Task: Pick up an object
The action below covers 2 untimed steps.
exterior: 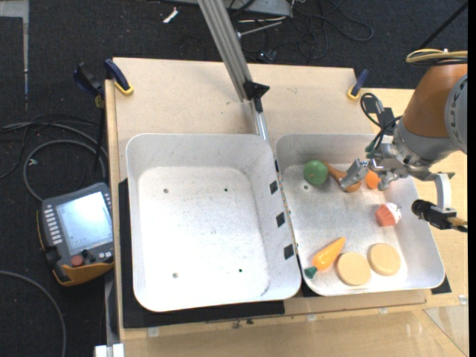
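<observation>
Orange object (352,178) half-hidden — tool (370,171) covers it.

No text, label, brand, number or sign could be read anywhere. The teach pendant (78,233), lying left of the left bin (197,222), had a lit screen, but it was washed out and nothing on it was legible; its buttons, below that screen, were too small to make out any markings.

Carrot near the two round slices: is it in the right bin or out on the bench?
In the bin. The carrot lies flat on the right bin's floor, near its left wall, beside the slices.
</observation>
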{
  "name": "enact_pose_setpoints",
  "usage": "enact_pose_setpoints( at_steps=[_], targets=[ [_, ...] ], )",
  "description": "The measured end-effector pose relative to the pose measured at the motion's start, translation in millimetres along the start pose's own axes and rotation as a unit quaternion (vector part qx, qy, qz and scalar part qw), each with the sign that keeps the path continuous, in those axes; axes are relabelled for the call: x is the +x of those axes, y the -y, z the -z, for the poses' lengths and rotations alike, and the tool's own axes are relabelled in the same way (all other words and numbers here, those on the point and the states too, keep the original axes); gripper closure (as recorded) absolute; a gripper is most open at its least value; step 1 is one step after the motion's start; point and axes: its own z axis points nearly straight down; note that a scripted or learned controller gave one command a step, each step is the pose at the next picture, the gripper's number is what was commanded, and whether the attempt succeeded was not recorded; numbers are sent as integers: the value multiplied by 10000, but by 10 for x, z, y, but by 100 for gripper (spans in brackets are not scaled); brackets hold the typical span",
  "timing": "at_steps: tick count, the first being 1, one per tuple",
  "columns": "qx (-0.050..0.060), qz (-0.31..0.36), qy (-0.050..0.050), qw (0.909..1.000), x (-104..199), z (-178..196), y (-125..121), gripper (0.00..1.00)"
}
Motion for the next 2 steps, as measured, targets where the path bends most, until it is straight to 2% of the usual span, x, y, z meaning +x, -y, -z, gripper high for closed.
enact_pose_setpoints(
  at_steps=[1,2],
  targets=[
    [-10,-12,3,10000,9,-380,2,0],
    [-39,-13,12,10000,4,-249,-13,100]
  ],
)
